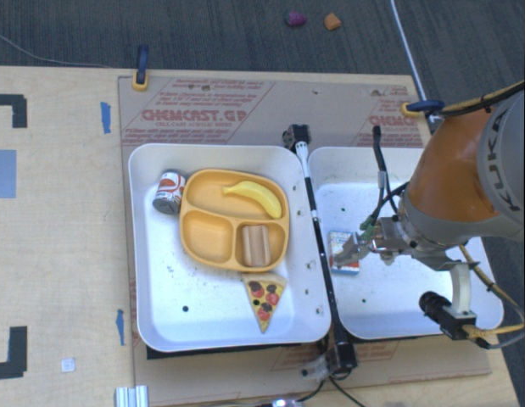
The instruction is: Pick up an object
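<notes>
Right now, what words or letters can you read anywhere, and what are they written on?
"CHEMCAST GP": printed in red, repeated, on the brown sheet under the white bins.
"KU": letters on the grey arm at the right edge, cut off there.
Soda can: label too small to read.
Small packet by the gripper: print too blurred.

Dark grey carpet floor point(203, 15) runs across the top of the view, finely ribbed. Two small scraps lie on it near each other: a purple scrap point(295, 19) and an orange scrap point(332, 22). A thin pale rod point(402, 32) crosses the carpet at a slant. Pale wooden worktop point(58, 253) spans the left side, marked with black tape corners point(14, 108) and blue tape strips point(105, 117). A brown cardboard sheet point(211, 113) with red print lies on the worktop, held by a blue-handled clamp point(142, 66) at its upper left corner. Lighting even and bright.
</notes>
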Robot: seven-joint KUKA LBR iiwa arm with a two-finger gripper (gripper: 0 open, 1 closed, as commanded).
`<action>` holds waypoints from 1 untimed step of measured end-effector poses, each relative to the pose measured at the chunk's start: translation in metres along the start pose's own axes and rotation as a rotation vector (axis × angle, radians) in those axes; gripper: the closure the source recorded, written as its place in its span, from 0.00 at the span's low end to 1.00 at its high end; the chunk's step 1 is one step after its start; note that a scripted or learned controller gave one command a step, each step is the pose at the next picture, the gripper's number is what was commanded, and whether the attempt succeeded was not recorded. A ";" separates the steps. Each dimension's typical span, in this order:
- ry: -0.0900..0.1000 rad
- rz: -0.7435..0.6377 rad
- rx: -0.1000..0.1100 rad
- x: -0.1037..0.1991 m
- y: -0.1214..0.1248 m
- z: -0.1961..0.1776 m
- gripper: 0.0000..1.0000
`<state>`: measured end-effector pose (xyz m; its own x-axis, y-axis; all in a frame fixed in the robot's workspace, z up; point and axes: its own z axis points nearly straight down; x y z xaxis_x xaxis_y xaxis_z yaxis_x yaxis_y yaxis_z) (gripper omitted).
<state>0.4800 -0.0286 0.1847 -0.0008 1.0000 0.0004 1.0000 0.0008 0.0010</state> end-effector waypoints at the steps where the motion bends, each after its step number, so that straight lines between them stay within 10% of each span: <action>1: 0.000 0.000 0.000 0.000 0.000 0.000 0.00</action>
<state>0.4800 -0.0286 0.1847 -0.0008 1.0000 0.0004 1.0000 0.0008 0.0010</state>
